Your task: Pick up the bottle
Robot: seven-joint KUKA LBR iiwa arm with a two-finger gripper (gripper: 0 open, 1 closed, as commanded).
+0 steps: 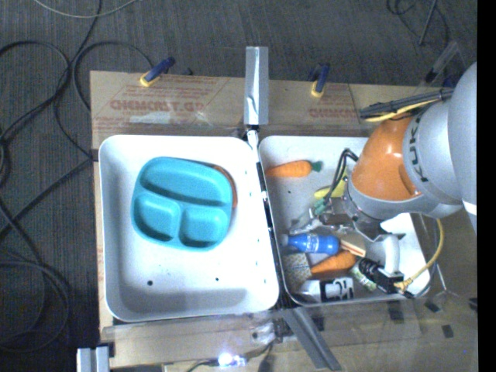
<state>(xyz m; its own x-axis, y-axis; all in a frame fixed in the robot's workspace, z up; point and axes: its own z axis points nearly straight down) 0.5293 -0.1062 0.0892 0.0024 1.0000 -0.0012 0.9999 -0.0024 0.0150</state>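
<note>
We hover over the right bin [273, 208], bottle not yet picked up.
The blue bottle [311, 244] lies flat beside a carrot [334, 264]; our gripper [335, 217] sits just above it, its opening hidden, so we judge lowering comes next.
</note>
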